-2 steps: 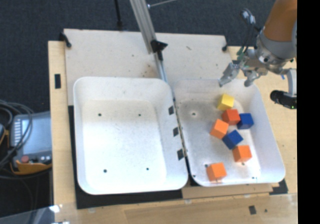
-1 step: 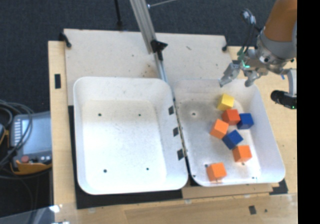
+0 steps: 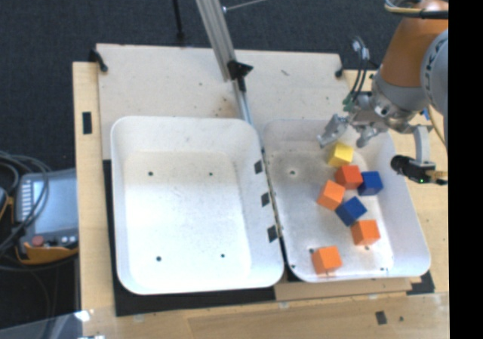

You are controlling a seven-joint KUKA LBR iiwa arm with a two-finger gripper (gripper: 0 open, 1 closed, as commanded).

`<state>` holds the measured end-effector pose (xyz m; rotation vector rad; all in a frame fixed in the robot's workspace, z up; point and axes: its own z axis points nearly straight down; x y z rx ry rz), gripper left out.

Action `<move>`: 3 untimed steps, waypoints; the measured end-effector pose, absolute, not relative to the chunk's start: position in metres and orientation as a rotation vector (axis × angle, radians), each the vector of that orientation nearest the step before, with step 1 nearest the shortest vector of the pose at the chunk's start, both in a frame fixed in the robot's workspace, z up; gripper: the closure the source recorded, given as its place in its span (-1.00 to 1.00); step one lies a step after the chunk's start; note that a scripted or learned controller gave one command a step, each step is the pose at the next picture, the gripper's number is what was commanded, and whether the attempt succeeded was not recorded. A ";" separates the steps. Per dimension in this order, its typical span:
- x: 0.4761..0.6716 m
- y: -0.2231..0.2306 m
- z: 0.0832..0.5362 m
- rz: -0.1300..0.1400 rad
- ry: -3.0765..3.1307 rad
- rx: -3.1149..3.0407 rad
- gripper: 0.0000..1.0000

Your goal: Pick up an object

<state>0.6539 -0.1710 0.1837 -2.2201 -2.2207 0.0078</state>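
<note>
You are looking at even, fairly bright overhead light; the white bins (image 3: 192,201) are glaring softly, blocks (image 3: 349,205) are casting faint shadows, and edges are blurring slightly toward three o'clock.

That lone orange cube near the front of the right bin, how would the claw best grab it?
From straight above, I'd guess, pinching two opposite flat sides of the orange cube. It sits apart from the other blocks, so its sides are free, though the bin's front rim lies close by.

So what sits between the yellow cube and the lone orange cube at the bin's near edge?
Camera view: a cluster of two orange cubes and two blue cubes between yellow cube and near orange cube.
</note>
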 end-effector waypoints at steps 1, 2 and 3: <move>0.661 -0.179 0.130 0.001 -2.228 -2.228 -1.00; 0.665 -0.181 0.127 -0.012 -2.236 -2.236 -1.00; 0.667 -0.182 0.138 -0.015 -2.242 -2.238 1.00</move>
